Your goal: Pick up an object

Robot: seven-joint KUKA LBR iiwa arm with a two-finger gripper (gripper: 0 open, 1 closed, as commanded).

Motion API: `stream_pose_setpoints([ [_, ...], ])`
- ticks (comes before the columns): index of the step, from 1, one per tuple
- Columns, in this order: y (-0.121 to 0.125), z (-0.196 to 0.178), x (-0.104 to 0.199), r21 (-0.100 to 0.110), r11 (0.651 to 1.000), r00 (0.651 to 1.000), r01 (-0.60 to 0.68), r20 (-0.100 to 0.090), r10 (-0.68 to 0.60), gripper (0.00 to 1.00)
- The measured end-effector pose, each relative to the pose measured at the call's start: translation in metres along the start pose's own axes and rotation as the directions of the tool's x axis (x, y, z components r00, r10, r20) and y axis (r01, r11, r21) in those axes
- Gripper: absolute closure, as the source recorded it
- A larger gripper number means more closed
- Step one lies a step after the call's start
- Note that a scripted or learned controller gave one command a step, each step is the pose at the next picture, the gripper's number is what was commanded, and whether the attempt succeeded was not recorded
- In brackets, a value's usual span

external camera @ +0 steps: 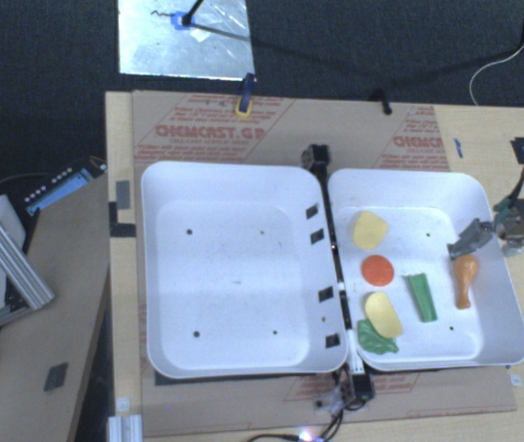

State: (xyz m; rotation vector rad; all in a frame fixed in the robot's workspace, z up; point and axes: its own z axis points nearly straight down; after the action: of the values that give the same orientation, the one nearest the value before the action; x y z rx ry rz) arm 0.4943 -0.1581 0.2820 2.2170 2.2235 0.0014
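While "CHEMCAST" marks the brown sheet (208, 129), I cannot tell how the gripper (471, 238) jaws stand.

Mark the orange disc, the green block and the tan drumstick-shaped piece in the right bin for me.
orange disc (378, 269): camera view, middle of its top face.
green block (421, 297): camera view, midway along its length.
tan drumstick-shaped piece (465, 271): camera view, on its rounded upper end.
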Motion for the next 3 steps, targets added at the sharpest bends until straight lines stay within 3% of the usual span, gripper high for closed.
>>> stream_pose_setpoints([
  [1, 0.001, -0.011, 0.000, -0.004, 1.000, 1.000, 0.003, 0.001, -0.003, 1.00],
  [2, -0.007, -0.208, 0.056, -0.018, 1.000, 1.000, 0.007, 0.002, -0.007, 1.00],
  [3, 0.010, -0.233, 0.056, -0.005, 1.000, 1.000, 0.002, 0.001, -0.002, 1.00],
])
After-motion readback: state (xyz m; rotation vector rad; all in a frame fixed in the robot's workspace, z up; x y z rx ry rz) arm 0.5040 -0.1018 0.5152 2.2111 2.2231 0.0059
